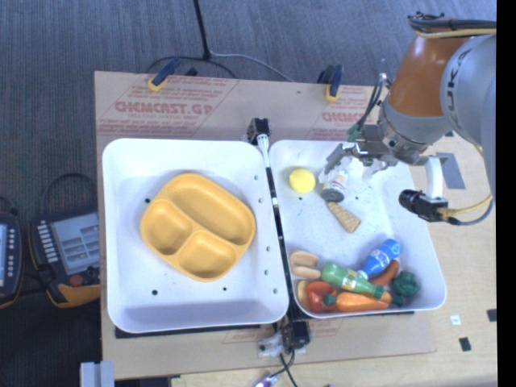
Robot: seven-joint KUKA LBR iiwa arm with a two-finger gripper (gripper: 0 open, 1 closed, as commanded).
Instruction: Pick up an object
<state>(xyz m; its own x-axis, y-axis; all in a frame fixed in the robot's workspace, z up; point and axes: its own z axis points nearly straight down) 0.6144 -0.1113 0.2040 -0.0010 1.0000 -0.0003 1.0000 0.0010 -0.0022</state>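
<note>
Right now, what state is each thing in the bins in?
Gripper: over right bin, nothing visibly held.
Small bottle: lying under the gripper.
Yellow ball: loose, near the divider.
Cone: lying flat, alone.
Toy pile: heaped at the right bin's near edge.
Yellow tray: flat in left bin.
</note>
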